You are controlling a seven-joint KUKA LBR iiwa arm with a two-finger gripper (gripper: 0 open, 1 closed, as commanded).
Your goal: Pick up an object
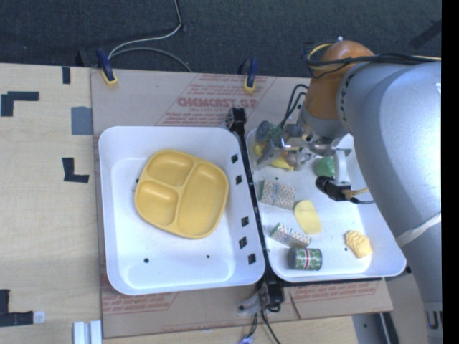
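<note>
My gripper (pixel 285 147) is lowered into the far left part of the right bin (pixel 384 264), below the orange wrist band. It hangs over a small cluster: a grey-green piece (pixel 265 130) and a yellow piece (pixel 282 164) right beneath it. A green object (pixel 326 167) lies just to its right, partly hidden by the gripper's body. Nearer the front lie a patterned packet (pixel 277 193), a pale yellow oval (pixel 307 216), a wrapped bar (pixel 290 234), a green can (pixel 306 258) and a yellow ridged toy (pixel 358 244). Nothing can be seen held.
The left bin (pixel 115 264) holds a yellow divided plate (pixel 182 192). A black clip strip (pixel 244 192) runs along the wall between the two bins. The big grey arm (pixel 401 142) covers the right bin's right side. Blue clamps (pixel 107 69) sit at the bench's back edge.
</note>
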